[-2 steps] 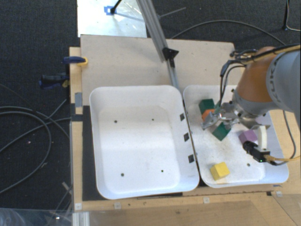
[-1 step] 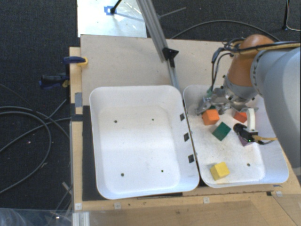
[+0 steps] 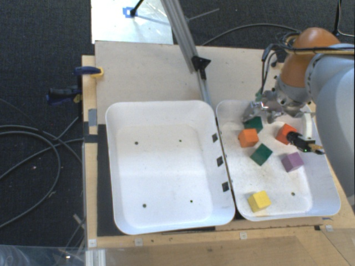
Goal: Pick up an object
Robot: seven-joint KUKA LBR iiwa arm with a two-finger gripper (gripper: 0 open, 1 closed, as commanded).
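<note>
My gripper (image 3: pixel 256 112) is low in the far part of the right bin (image 3: pixel 321 193), right above a dark green block (image 3: pixel 254 124) that it partly hides. An orange cube (image 3: pixel 248 137) lies just in front of that block. A second green block (image 3: pixel 261 154) sits nearer the bin's middle. A red block (image 3: pixel 285 132) lies to the right of the gripper, under the arm. A purple cube (image 3: pixel 292 161) and a yellow cube (image 3: pixel 258 200) lie closer to the front.
The left bin (image 3: pixel 116 148) adjoins the right one along a shared rim with black clips (image 3: pixel 219 160). A slanted metal pole (image 3: pixel 183 32) rises behind the bins. The grey arm (image 3: pixel 333 93) covers the right bin's far right corner.
</note>
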